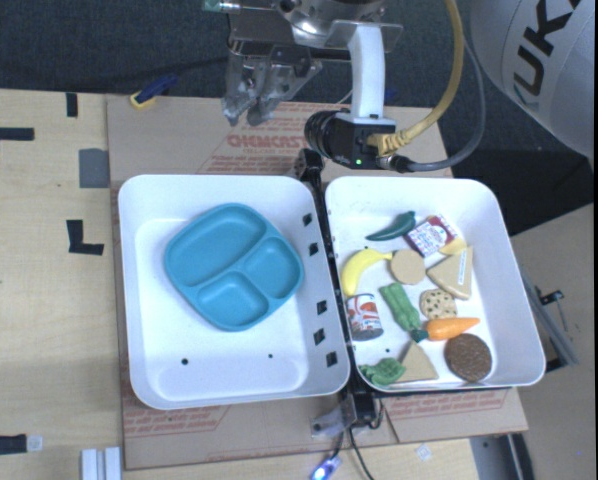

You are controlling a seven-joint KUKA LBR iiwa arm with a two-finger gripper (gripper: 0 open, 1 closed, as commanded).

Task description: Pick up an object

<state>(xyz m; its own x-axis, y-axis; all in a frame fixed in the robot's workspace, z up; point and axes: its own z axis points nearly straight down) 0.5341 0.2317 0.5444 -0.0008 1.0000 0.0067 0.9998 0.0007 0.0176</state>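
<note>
My gripper [251, 108] hangs high above the bench, behind the far rim of the left bin [144, 268], with nothing between its fingers, which hang close together. The right bin [499, 258] holds several toy foods: a yellow banana [362, 266], a green pepper [392, 227], a red packet [428, 234], a small can [364, 315], a green pickle [400, 306], a carrot [451, 327], a brown round cookie [469, 357], a chip cookie [437, 302], cheese wedges [454, 274] and a green leafy piece [383, 372].
A blue divided plate [233, 265] lies in the left bin, toward its far side. Both bins rest on a cardboard sheet [169, 138]. A small yellow and blue thing [154, 90] lies on the bench behind the cardboard's far left corner.
</note>
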